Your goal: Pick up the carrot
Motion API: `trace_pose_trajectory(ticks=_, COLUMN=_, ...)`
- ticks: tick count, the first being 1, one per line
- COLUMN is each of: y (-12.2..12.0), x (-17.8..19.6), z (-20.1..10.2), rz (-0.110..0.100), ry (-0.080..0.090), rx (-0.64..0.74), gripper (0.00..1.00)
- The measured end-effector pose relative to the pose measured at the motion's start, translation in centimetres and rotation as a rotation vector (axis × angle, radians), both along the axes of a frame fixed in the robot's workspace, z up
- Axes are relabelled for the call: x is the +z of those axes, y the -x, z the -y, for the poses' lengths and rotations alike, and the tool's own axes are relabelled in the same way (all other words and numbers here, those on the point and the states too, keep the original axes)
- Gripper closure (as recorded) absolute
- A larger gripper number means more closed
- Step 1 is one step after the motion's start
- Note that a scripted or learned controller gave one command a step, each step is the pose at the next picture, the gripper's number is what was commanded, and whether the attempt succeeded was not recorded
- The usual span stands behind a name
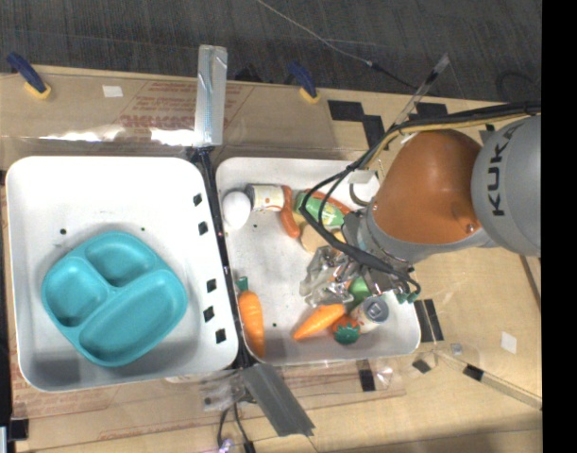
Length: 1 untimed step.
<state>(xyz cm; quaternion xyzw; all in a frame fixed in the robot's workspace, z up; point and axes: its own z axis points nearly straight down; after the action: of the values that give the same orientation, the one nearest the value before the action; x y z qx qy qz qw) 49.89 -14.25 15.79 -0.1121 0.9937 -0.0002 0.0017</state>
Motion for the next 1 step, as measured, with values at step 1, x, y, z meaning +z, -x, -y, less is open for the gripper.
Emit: trace_pose_trajectory(ticks=1, y=-4.48, x=3.41, z=2.13, rz=-0.001, ry=0.0, rx=-0.154, gripper=1.0)
